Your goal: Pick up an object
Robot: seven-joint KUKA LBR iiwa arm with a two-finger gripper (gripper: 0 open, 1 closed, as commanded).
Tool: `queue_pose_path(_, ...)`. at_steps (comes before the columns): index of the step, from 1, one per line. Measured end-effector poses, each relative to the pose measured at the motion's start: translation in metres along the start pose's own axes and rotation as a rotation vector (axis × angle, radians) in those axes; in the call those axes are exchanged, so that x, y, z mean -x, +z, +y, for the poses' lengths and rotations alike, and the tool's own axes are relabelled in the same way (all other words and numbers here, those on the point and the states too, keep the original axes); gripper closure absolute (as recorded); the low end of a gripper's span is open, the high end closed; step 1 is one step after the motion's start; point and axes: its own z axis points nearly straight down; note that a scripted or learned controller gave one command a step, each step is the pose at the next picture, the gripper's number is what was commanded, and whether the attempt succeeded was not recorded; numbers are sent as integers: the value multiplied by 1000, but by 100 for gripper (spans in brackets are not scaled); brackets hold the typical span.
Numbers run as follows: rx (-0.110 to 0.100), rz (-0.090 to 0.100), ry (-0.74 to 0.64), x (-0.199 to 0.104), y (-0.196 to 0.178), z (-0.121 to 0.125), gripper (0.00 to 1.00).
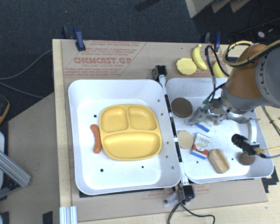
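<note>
Gripper (pixel 206 117) sits low in the right bin (pixel 259 169), center-right of frame, fingertips down among the clutter; we cannot tell its state from this angle. Just below it lies a small carton (pixel 201 145) with blue, white and red print, probably the nearest candidate to pick. We judge it light and stiff-sided but crushable, best pinched across its short sides. Print on it is too small to read. Right of the carton lies a tan bread-roll shape (pixel 219 160), likely a light, smooth toy, apt to roll. A brown disc (pixel 181 107) and a pale cookie-like disc (pixel 185 138) lie flat near the bin's left wall, hard to get fingers under.

Left bin (pixel 79 125) holds a yellow divided plate (pixel 130 131) with an orange sausage (pixel 96 138) touching its left edge. Cardboard (pixel 102 59) under the bins reads "CHEMCAST GP" in red, upper left. Bananas (pixel 201 57) and a yellow piece (pixel 186 66) rest outside the bins, upper right.
</note>
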Motion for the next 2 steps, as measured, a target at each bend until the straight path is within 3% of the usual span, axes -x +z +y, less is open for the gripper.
queue_pose_path(1,7,-3,2,2,-11,2,100)
queue_pose_path(2,17,-3,-6,-56,-107,18,100)
